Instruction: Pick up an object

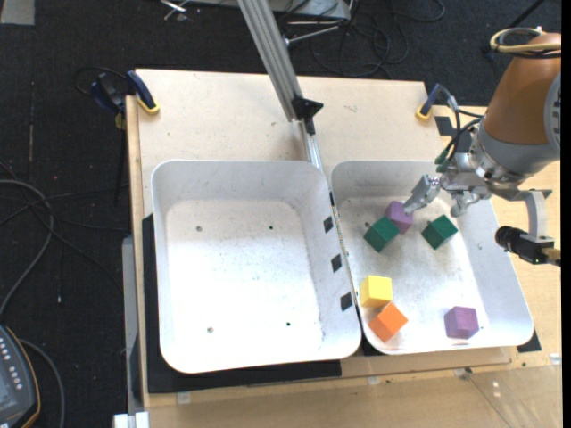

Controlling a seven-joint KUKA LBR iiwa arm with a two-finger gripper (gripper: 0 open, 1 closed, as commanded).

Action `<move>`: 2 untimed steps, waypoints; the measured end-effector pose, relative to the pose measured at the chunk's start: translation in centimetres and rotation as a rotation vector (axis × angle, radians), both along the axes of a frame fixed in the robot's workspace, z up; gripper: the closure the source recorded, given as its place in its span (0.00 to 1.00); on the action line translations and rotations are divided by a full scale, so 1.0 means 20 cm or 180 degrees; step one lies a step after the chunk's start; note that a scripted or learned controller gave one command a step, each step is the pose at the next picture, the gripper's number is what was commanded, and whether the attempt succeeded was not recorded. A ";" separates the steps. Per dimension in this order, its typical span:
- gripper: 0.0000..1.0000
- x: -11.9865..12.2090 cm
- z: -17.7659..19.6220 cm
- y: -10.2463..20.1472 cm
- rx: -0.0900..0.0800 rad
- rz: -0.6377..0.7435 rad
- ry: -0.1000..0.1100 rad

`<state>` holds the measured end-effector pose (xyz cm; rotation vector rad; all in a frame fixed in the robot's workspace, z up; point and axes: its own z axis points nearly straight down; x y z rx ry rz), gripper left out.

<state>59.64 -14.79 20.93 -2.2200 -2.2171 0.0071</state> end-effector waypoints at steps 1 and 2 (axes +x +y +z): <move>0.00 0.07 -0.49 0.15 0.0000 0.0003 -0.0024; 1.00 0.07 -0.45 0.15 0.0001 0.0004 -0.0025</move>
